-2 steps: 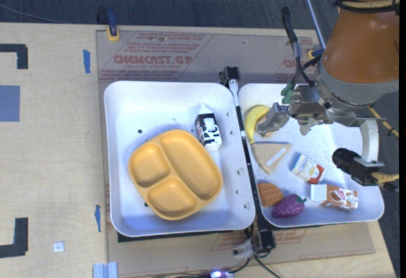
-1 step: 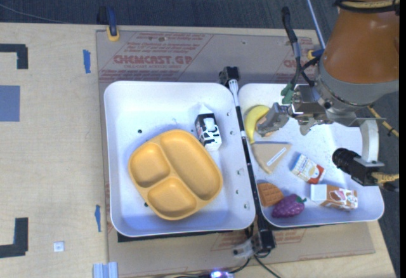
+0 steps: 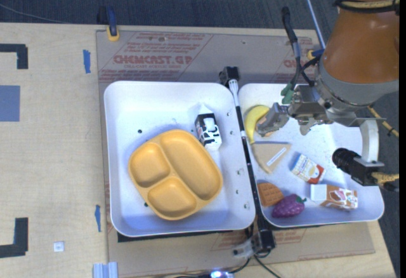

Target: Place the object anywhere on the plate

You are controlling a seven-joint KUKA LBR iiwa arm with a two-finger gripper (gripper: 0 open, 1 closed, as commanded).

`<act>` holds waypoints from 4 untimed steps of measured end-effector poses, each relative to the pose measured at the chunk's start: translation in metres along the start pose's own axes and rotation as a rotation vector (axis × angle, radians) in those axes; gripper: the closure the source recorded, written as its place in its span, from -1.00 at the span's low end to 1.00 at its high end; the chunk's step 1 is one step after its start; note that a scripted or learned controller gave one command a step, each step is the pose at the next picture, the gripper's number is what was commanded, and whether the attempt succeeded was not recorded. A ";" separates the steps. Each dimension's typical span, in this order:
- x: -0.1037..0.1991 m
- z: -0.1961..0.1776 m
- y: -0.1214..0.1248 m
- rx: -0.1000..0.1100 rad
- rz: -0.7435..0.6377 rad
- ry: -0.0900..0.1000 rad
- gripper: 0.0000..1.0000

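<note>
- We see the grey two-finger gripper (image 3: 274, 119) low over the right white bin (image 3: 371, 207), beside a yellow banana (image 3: 254, 119); whether it grips, we cannot tell.
- The yellow three-compartment plastic plate (image 3: 174, 173) lies in the left white bin (image 3: 127, 105), beside a small black-and-white carton (image 3: 208, 130).

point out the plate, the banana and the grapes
plate (image 3: 202, 172), camera view, floor of its large right compartment
banana (image 3: 255, 119), camera view, middle of its yellow curve
grapes (image 3: 288, 206), camera view, centre of the purple bunch
</note>
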State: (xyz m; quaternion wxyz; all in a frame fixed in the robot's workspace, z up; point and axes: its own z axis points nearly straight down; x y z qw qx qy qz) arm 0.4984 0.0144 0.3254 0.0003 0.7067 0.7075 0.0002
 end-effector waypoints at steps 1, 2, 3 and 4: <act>0.000 0.000 0.000 0.000 0.000 0.000 -1.00; 0.000 0.000 0.000 0.000 0.000 0.000 -1.00; 0.000 0.000 0.000 0.000 0.000 0.000 -1.00; 0.000 0.000 0.000 0.000 0.000 0.000 -1.00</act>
